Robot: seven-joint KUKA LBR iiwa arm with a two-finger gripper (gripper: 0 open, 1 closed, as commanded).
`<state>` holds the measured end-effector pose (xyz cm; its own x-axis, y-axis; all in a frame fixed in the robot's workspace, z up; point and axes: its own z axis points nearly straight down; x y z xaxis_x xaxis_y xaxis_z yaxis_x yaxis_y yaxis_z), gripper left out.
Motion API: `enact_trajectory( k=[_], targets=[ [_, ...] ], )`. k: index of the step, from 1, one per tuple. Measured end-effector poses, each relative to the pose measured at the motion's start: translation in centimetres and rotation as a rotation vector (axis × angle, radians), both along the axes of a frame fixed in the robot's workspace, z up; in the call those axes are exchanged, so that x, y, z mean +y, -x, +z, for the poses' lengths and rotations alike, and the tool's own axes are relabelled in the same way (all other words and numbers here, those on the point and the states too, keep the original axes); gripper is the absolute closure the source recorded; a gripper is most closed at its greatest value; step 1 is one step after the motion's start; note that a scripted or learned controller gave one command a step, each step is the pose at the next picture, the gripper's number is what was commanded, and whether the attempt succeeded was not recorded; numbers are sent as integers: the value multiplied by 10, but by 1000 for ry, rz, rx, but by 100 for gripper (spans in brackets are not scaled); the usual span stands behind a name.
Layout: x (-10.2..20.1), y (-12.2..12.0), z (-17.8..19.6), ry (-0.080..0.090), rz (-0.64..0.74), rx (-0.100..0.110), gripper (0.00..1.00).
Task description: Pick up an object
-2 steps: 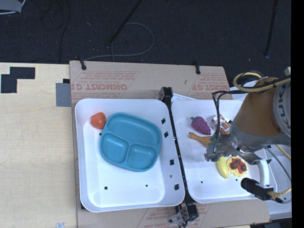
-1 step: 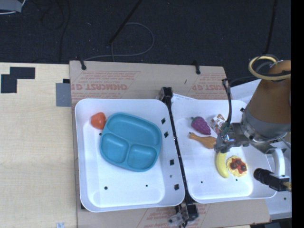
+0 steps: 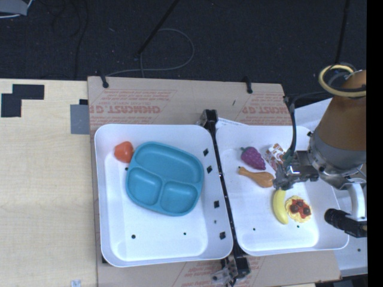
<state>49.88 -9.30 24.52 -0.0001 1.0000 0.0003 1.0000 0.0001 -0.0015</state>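
In the right bin (image 3: 263, 238) lie a purple grape bunch (image 3: 253, 157), an orange-brown drumstick-shaped piece (image 3: 257, 177), a yellow banana (image 3: 279, 206) and a small pizza slice (image 3: 298, 209). A small clear wrapped item (image 3: 275, 152) sits beside the grapes. My gripper (image 3: 285, 175) hangs low over the right bin, just above the banana's top end and right of the drumstick piece. Nothing shows between its fingers.
The left bin (image 3: 119, 232) holds a blue divided plate (image 3: 164, 178) and a red-orange tomato-like fruit (image 3: 124, 152) at its upper left. A black divider (image 3: 218, 190) runs between the bins. The arm's body covers the right bin's far right side.
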Motion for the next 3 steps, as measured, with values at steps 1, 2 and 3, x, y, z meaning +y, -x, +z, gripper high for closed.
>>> enact_trajectory(
  k=[1, 2, 3],
  targets=[
    [45, -28, -15, 0, 1, 1, 100],
    [81, -56, -22, -1, 3, 1, 100],
    [130, -92, -19, -1, 4, -1, 100]
  ],
)
